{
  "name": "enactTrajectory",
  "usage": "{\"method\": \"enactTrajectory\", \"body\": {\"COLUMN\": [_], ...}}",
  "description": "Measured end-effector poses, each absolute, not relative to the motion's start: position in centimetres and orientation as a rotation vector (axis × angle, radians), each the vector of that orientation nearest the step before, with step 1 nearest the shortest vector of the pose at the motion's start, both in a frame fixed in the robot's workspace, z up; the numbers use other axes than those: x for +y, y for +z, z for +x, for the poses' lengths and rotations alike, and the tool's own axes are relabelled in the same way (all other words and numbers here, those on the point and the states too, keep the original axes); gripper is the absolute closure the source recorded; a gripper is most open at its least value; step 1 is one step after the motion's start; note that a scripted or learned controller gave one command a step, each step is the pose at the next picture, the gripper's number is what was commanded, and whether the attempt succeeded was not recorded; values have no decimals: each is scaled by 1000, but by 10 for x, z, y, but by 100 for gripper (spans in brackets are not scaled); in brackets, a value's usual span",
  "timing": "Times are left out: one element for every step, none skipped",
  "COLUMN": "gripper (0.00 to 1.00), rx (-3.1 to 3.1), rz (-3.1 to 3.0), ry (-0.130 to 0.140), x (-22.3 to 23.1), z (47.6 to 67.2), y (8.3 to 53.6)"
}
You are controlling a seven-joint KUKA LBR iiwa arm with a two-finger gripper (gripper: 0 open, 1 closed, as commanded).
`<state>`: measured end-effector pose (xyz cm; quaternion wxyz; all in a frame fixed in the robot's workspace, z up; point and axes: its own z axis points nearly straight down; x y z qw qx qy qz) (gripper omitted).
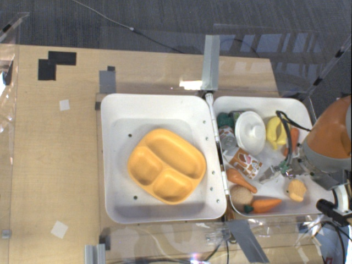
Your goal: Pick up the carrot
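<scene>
The arm was in the approach step, its gripper point(275, 172) low in the right bin point(308, 111), fingers slightly apart and closed on nothing. The carrot point(265, 204) lay at that bin's near edge, green top toward a tan ball point(240, 194); a second carrot point(241, 179) lay just beyond. Next, I judged, the gripper had to shift nearer and straddle the carrot across its width. Crowding the bin were a white bowl point(250, 131), a yellow fruit point(275, 132), a printed packet point(246, 163) and a small yellow piece point(297, 190). The left bin point(110, 202) held a yellow divided tray point(166, 164).
</scene>
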<state>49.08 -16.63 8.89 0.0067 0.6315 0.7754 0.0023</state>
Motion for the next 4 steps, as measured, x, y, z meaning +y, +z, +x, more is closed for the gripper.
{"method": "enactTrajectory", "body": {"gripper": [0, 0, 0, 0], "rx": [2715, 2705, 2697, 2475], "rz": [1552, 1565, 1596, 1922], "ry": [8, 8, 4, 4], "x": [-179, -125, -136, -181], "z": [492, 492, 489, 489], "y": [89, 90, 92, 145]}}
